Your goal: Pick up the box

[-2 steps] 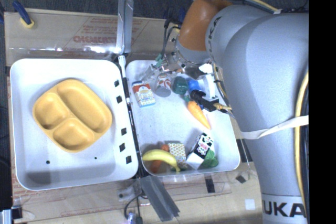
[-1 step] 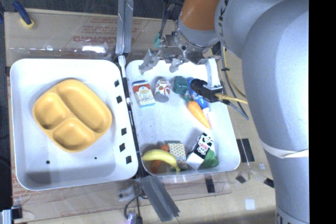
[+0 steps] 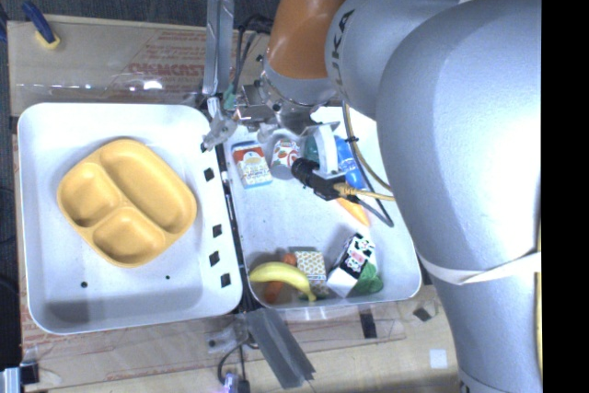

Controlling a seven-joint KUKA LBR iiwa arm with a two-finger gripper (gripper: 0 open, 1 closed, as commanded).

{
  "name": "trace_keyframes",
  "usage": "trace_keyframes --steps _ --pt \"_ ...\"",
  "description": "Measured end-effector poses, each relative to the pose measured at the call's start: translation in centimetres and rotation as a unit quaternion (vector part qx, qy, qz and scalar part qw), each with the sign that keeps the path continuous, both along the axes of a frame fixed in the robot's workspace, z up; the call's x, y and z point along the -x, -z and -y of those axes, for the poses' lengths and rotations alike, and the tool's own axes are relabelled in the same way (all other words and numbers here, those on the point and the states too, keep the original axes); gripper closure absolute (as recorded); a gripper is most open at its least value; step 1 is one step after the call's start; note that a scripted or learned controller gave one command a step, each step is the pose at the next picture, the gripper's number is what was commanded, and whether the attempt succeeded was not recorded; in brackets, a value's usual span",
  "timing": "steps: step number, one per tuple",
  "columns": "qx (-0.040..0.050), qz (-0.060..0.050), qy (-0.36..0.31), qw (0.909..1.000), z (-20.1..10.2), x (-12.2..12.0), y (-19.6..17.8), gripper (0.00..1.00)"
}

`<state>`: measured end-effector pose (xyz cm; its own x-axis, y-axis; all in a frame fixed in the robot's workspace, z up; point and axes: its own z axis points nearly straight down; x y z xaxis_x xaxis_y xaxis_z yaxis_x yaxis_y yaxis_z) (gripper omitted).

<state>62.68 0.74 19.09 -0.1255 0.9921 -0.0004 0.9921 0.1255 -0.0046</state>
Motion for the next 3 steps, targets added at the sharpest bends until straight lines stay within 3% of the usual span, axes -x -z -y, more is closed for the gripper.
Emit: trace_keyframes --steps 1,2,3 --pt "-0.0002 0.002 0.004 1.0 5.6 -0.4 -0.1 0.0" --pt "-0.0003 0.003 -0.112 0.9937 2.6 -3.0 -0.2 0.0" --pt "-0.0006 0.001 -0.126 0.992 10.5 -2.2 8.3 0.0"
